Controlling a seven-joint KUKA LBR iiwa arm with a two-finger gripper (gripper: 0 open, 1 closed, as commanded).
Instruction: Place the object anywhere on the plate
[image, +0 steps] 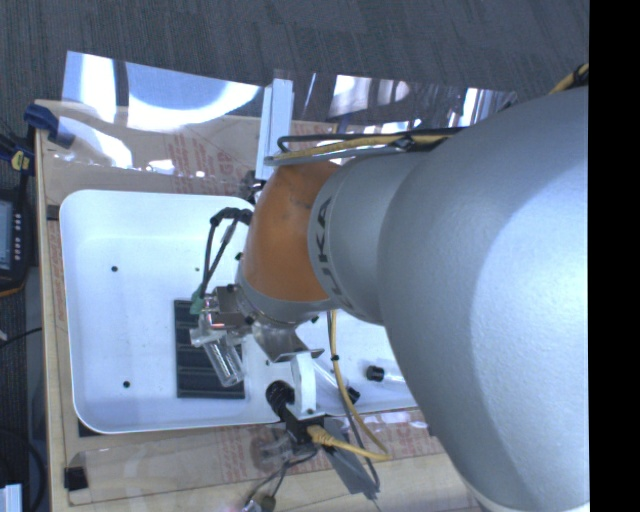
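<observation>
A dark, ridged rectangular plate (195, 378) lies in the front right part of the left white bin (110, 300). My gripper (221, 350) hangs low over the plate's right half and hides that part of it. A small reddish spot shows at the gripper's upper end, too small to identify. I cannot make out any object apart from the gripper on the bare part of the plate.
My grey arm with its orange band (290, 240) hides the right bin. Clear plastic panels (170, 95) stand behind the bins. Cables and a yellow wire (340, 440) hang over the bench's front edge. A black device (12, 235) sits at the far left.
</observation>
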